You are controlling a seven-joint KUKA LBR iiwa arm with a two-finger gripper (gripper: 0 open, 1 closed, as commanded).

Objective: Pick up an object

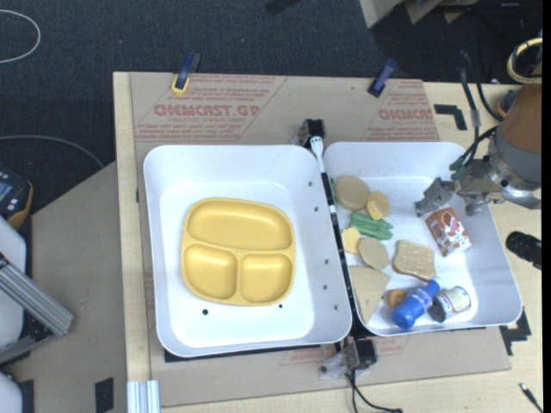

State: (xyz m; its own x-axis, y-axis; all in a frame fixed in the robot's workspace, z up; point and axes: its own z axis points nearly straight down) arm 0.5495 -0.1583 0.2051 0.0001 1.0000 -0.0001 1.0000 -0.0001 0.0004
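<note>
My gripper [452, 203] hangs over the right part of the right bin [482, 157], its fingers spread open with nothing between them. Just below it lies a red and white packet [448, 231], apart from the fingers. Further left in the same bin are a round tan disc [351, 192], a small yellow piece [377, 206], a green item [372, 226] and a tan oval [374, 253]. A toast-like slice [414, 261], a blue bottle [415, 306] and a small silver and white item [455, 300] lie toward the near edge.
The left bin [164, 179] holds a yellow three-compartment tray [238, 249]. A black divider [331, 222] runs between the bins. The grey arm [521, 144] enters from the right over the right bin's far corner. Blue clamps [184, 71] hold the board at the back.
</note>
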